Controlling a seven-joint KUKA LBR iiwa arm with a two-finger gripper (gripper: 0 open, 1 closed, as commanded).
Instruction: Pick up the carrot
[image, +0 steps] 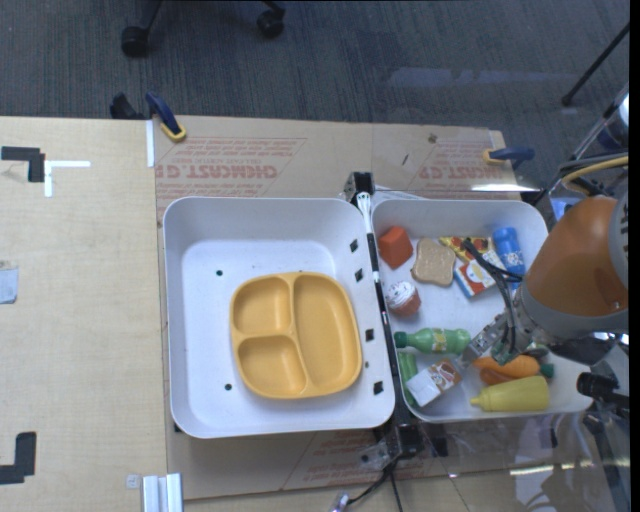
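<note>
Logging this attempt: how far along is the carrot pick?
Done: the grey arm's gripper has reached the right white bin, just above the orange carrot. In hand: nothing visibly; the carrot lies on the bin floor beside the yellow mustard bottle. Left: grasping and lifting.

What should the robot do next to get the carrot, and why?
Probably drop straight down a little. The gripper sits in the right bin, right at the carrot, which lies between the green bottle and the yellow bottle. The view doesn't show the carrot between the fingers, so it likely needs to settle over it before gripping.
</note>
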